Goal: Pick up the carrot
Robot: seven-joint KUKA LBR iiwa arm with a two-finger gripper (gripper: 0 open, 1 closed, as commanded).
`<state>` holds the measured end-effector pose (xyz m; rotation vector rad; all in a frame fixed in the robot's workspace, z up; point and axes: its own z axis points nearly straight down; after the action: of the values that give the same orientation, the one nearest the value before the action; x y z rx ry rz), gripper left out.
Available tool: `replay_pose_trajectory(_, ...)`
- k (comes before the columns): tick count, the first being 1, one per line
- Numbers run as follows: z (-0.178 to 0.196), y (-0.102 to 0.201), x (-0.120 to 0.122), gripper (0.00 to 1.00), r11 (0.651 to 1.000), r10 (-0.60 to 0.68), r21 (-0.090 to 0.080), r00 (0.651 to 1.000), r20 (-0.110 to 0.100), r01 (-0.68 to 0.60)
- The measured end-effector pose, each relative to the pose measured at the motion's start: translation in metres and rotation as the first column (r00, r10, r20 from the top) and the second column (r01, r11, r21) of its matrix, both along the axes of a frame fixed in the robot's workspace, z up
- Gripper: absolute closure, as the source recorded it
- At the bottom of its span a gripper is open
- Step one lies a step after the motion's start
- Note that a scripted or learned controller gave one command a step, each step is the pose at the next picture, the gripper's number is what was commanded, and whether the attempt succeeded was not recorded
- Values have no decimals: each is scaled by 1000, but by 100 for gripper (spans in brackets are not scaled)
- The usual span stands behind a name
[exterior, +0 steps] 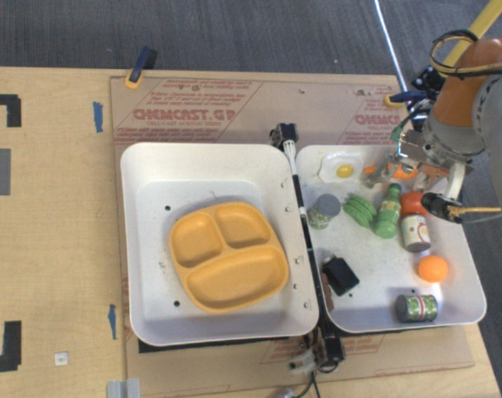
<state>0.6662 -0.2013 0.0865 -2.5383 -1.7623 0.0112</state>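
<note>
At the upper right of the frame, the gripper (pixel 408 157) hangs over the right bin (pixel 375 305), touching the small orange carrot (pixel 389 172); whether its fingers grip it I cannot tell.

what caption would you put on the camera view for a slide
KUKA arm's gripper over the carrot at the far edge of the right bin, amid toy food and cans; yellow divided tray in the left bin.
</note>
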Motion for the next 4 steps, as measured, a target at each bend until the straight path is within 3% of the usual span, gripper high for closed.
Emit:
replay_pose_trajectory(1,8,-4,1,100,1000,-4,-19,1000,17,4)
replay_pose_trajectory(2,170,-1,-2,100,996,-78,-39,996,39,80)
replay_pose_trajectory(3,118,-10,0,100,931,-362,-38,932,32,363)
replay_pose_trajectory(4,118,-9,0,0,931,-362,-38,932,32,363)
